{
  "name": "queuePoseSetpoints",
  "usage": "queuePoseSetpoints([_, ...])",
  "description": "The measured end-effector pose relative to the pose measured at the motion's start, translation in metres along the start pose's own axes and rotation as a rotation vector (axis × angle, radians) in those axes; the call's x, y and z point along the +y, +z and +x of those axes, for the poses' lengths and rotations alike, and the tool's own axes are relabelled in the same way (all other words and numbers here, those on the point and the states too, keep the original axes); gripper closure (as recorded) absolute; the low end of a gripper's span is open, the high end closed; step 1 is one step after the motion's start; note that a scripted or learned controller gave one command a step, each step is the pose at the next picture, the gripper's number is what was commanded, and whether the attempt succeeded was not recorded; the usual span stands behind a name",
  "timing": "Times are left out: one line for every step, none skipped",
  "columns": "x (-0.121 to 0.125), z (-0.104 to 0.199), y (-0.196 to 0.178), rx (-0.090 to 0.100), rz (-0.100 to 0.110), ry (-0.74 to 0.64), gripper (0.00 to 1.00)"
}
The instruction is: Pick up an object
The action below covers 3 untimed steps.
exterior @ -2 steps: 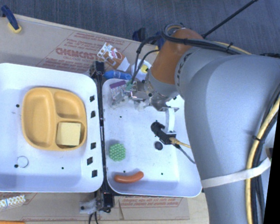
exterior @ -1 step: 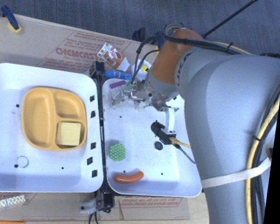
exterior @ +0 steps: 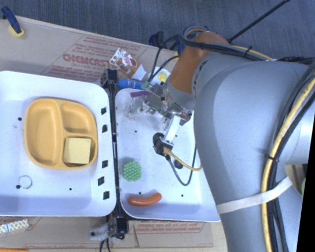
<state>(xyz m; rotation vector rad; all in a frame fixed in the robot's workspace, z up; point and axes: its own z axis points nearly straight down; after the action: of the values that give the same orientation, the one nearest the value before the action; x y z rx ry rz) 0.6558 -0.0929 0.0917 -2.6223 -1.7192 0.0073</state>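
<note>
A green bumpy ball (exterior: 132, 171) lies in the right bin (exterior: 193, 206), and an orange sausage-shaped toy (exterior: 145, 199) lies near that bin's front edge. The left bin (exterior: 0, 129) holds a yellow divided plate (exterior: 46, 130) with a pale yellow block (exterior: 77, 150) in its lower right compartment. My gripper (exterior: 139, 104) is low over the far left corner of the right bin, well away from the ball and the sausage. I see nothing held in it.
The grey arm (exterior: 249, 135) covers the right bin's right side. A black and yellow cable (exterior: 170, 156) hangs from the wrist over the bin's middle. A snack packet (exterior: 123, 61) and a blue item (exterior: 130, 83) lie behind the bins. A small ring (exterior: 24, 181) sits in the left bin.
</note>
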Motion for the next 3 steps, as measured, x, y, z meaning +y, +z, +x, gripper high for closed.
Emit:
queuePoseSetpoints([0.003,-0.006,0.000,0.000,0.000,-0.116,0.00])
queuePoseSetpoints([0.007,-0.016,0.000,0.000,0.000,-0.418,0.00])
queuePoseSetpoints([0.000,0.001,0.000,0.000,-0.001,-0.213,0.00])
